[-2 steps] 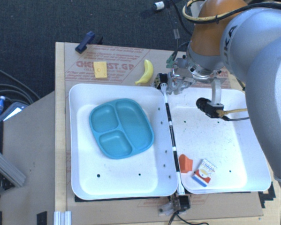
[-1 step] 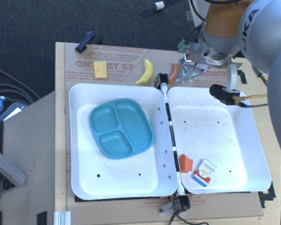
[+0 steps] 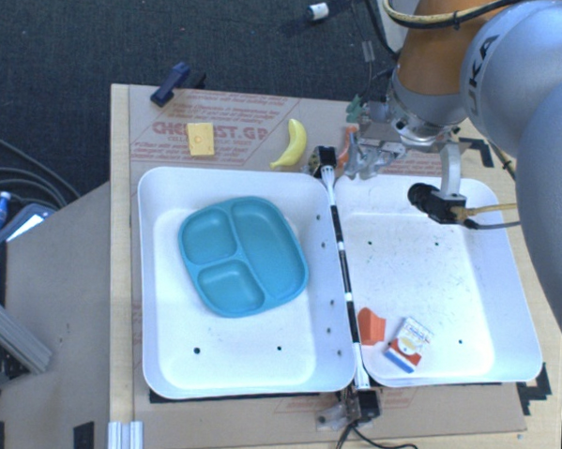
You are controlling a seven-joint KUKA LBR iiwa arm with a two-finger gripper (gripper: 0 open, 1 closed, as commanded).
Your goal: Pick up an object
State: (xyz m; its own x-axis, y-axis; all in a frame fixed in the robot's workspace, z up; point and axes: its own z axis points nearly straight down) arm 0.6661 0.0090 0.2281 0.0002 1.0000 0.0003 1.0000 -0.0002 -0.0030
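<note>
Pincer (image 3: 367, 163) above cardboard-topped bench (image 3: 239, 132), dark carpet (image 3: 65, 39) beyond

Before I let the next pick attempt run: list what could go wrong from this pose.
1. The gripper sits at the far rim of the right bin, while the orange piece and small carton lie at the near end; a descent here would likely grasp nothing.
2. Both items lie close to the divider, so a finger may strike it.
3. The two lie close together; a grasp could knock one aside.
</note>
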